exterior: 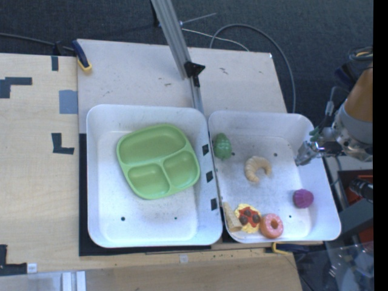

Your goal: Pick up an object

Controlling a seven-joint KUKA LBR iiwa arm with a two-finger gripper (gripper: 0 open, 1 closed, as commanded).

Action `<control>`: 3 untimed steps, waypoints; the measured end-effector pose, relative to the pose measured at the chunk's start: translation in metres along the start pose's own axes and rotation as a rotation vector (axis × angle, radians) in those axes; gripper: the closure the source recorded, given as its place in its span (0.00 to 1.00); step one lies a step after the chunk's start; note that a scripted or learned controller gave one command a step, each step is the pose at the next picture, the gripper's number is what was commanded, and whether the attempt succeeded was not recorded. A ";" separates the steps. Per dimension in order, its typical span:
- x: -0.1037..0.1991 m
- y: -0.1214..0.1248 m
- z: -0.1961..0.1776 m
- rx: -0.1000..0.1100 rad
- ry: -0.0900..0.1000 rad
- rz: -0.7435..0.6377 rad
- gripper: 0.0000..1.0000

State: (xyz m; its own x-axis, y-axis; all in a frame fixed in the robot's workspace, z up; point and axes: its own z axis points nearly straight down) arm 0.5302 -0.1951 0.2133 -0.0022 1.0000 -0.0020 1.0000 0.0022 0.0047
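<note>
Hand of the arm sits at the right wall of the right bin, just over the rim, pointing inward toward the bin's floor; whether it is apart or together I cannot tell, and nothing shows between its tips. Grey wrist parts and the orange band lie behind it, past the bin's right edge, so the arm comes in low from that side.

Five small toy foods lie in the right bin. A purple ball-like piece rests near the right wall, below the hand and apart from it. A tan croissant, curled into a crescent, lies near the middle of the floor. A green rounded vegetable sits close to the left wall, toward the far edge. In the near left corner a small pizza slice with red and yellow topping touches a pink-frosted doughnut beside it at the near wall.

In the left bin lies a light green divided plate with three compartments, turned at an angle, toward the far right part of the floor.

Both bins stand side by side on the table.
</note>
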 end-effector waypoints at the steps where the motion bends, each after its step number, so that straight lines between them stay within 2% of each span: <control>1: 0.050 -0.006 0.002 0.007 0.003 -0.003 1.00; 2: 0.109 0.004 -0.007 0.005 0.004 -0.006 1.00; 3: 0.165 0.010 0.001 0.008 0.004 -0.005 1.00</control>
State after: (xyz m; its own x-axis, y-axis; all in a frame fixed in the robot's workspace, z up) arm 0.5401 -0.0297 0.2119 -0.0074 1.0000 0.0017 1.0000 0.0074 -0.0031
